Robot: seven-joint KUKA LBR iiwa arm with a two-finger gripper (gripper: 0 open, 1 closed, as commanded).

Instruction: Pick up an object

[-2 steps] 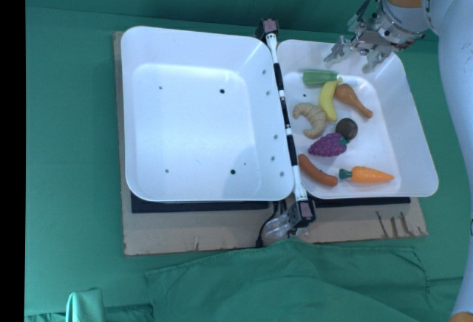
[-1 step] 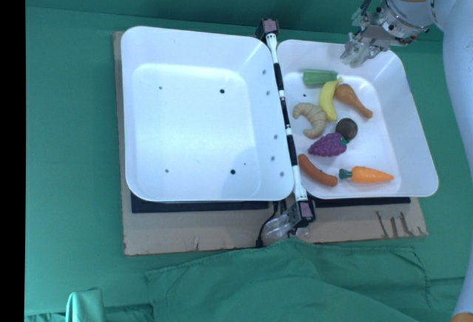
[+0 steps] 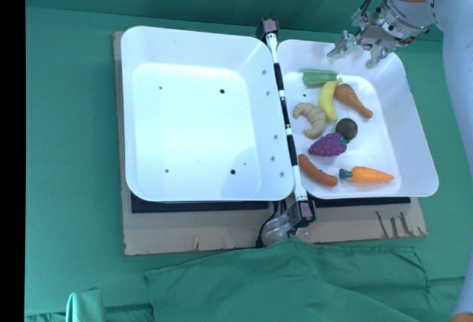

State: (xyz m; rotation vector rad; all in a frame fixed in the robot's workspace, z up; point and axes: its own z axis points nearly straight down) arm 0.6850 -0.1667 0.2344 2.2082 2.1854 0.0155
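Observation:
The right bin (image 3: 414, 158) holds several toy foods: a green vegetable (image 3: 319, 77), a yellow banana (image 3: 327, 99), a chicken drumstick (image 3: 352, 100), a croissant (image 3: 311, 118), a dark round fruit (image 3: 346, 128), purple grapes (image 3: 328, 144), a red sausage (image 3: 317, 170) and an orange carrot (image 3: 367, 175). My gripper (image 3: 358, 52) hangs over the far edge of this bin, above and behind the green vegetable and the drumstick. Its fingers are spread apart with nothing between them.
The left bin (image 3: 148, 47) lies beside the right one, with a black-and-white striped divider (image 3: 285, 117) between them. Both rest on a cardboard sheet (image 3: 192, 239) over green cloth. A fold of green fabric (image 3: 295, 283) lies at the front.

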